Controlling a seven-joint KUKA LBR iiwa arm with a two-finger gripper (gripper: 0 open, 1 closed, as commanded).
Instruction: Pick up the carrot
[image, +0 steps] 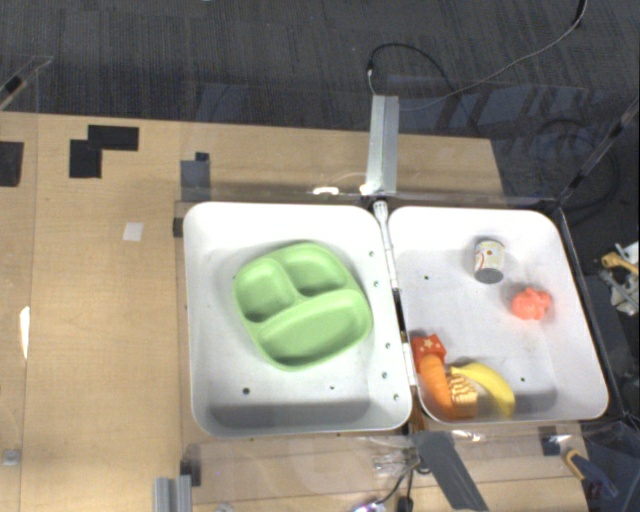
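Camera view: the step in hand is the reach to the carrot (433, 381), and nothing has gripped it yet. How the jaws stand I cannot tell.

The carrot lies at about 7 o'clock in the right bin (560, 345), tight against the wall that divides it from the left bin (205, 330). A small red piece (428, 347) touches its 12 o'clock end. A yellow-brown item (463, 393) presses against its 3 o'clock side, with the banana (490, 385) just beyond.

A good grasp here, I judge, comes straight down over the carrot's middle. The jaws would close across its short width, along the 9-to-3 line, since its length runs roughly from 12 to 6. There is little room: one finger must slip between carrot and wall, the other between carrot and the yellow-brown item. A narrow, well-centred descent seems safer than a wide one, which could snag the banana or the wall.

The carrot looks a short, stubby, bright orange piece, rounded and smooth, probably a toy. It may be slippery, so a grip off its middle could squeeze it out sideways.

The can (488, 260) at 12 o'clock and the pink-orange lump (531, 304) at 2 o'clock stand well apart from it. The green plate (303, 303) sits in the left bin.
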